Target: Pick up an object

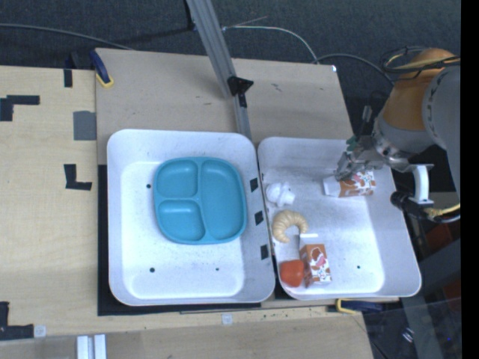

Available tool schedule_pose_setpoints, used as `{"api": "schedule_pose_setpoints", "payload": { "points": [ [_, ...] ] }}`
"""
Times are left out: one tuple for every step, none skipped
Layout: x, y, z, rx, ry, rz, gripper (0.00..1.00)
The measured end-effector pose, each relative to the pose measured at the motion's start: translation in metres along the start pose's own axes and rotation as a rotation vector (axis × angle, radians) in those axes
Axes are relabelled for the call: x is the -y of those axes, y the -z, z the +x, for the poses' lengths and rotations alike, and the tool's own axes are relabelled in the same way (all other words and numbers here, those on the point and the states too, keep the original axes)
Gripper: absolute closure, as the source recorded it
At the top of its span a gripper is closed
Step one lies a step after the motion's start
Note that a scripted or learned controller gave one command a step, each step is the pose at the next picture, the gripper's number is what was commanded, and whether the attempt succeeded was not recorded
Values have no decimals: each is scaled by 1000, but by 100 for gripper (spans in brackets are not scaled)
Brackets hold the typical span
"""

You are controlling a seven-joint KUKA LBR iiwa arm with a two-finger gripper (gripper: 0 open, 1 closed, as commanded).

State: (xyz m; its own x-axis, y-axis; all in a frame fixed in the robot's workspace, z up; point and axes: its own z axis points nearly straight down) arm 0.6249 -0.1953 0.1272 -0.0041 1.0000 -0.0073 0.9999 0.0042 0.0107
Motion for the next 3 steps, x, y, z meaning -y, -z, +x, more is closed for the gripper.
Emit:
{"api": "schedule_pose_setpoints", "payload": {
  "points": [
    [0, 63, -5, -5, -3, 6, 100],
    [-2, 116, -5, -5, -2, 5, 100],
    [-2, 114, 59, -9, 3, 11, 100]
  ]
}}
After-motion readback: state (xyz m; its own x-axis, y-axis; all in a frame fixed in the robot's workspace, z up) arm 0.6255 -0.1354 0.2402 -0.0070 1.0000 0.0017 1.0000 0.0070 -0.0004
